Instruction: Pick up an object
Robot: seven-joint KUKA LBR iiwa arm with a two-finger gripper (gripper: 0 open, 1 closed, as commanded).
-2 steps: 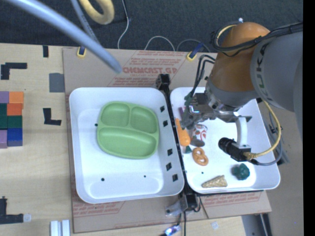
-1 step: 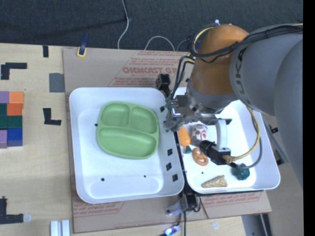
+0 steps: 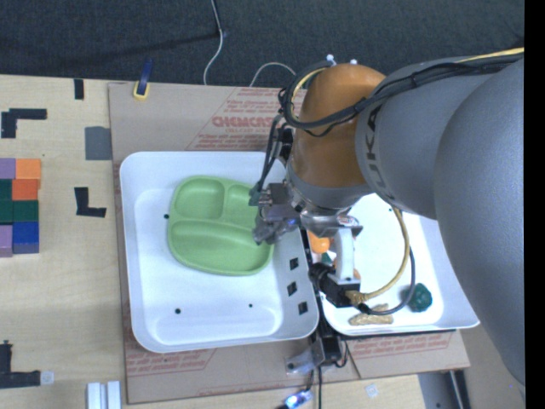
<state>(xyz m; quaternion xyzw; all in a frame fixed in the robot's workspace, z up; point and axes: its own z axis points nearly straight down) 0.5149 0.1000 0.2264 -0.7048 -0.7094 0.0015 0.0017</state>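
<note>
Red lettering reading "CHEMGRO..." (image 3: 241, 123) runs across the brown cardboard sheet (image 3: 183, 113) beneath two shallow white bins, where the grey KUKA arm (image 3: 443, 152) with its glossy orange band (image 3: 336, 126) reaches in. A smooth green divided plate (image 3: 213, 226) lies in the left bin (image 3: 204, 331), the gripper (image 3: 271, 220) at its right edge, its finger state impossible to tell. The right bin (image 3: 451, 313) holds a teal object (image 3: 420, 296) and a tan piece (image 3: 372, 319); coloured blocks (image 3: 19, 204) sit far left.
</note>
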